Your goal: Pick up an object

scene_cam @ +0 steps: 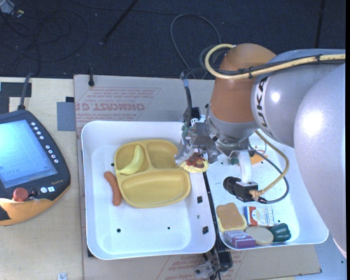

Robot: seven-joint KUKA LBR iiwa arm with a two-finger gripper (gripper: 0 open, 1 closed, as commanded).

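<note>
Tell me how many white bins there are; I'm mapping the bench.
2: the left shallow white plastic bin holds a yellow divided plate; the right white bin lies under the arm.

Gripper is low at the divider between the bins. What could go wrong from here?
1. The gripper sits over a small flat toy by the yellow tray; it may slip out.
2. Rising, the toy could catch the tray's rim.
3. The dangling cable might snag.
</note>
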